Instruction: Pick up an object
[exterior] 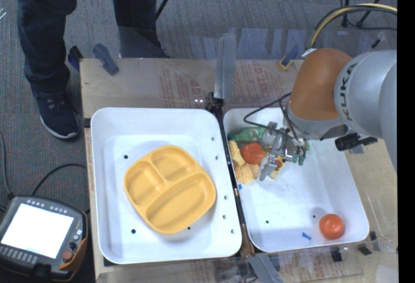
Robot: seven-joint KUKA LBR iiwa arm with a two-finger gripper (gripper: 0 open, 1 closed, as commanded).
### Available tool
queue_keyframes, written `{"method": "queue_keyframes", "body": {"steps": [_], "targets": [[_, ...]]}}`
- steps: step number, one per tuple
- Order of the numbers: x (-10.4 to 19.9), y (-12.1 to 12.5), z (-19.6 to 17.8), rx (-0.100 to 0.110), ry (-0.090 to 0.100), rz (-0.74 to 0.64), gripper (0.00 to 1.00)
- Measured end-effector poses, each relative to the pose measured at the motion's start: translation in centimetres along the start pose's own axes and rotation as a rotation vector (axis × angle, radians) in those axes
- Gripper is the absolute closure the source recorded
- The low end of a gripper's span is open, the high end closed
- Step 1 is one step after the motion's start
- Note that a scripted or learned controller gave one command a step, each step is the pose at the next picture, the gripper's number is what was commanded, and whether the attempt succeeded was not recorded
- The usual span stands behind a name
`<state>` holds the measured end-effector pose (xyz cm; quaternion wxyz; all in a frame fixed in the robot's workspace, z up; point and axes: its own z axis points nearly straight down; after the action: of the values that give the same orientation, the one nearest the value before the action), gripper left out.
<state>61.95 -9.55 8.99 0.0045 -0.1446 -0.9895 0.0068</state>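
Observation:
My gripper (271, 161) hangs low over the left side of the right bin (337, 187), right at a small pile of toy food. In that pile lie a red tomato-like piece (252, 153), a yellow corn cob (244, 173) and a green piece (242, 135). The gripper touches or nearly touches the pile's right side, and I see nothing lifted. A red-orange ball (331, 226) sits alone near the right bin's front right corner. The wrist and cables hide part of the pile.
The left bin (104, 145) holds a yellow divided plate (170, 189). A tiny blue scrap (306, 235) lies near the ball. A person's legs (52, 48) stand at the back left, and a teach pendant (39, 233) rests at the front left.

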Motion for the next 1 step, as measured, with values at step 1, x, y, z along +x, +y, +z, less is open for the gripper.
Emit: {"method": "queue_keyframes", "body": {"steps": [1], "targets": [[-0.83,-3.78,0.21,-0.016,-0.006,0.217,0.00]]}}
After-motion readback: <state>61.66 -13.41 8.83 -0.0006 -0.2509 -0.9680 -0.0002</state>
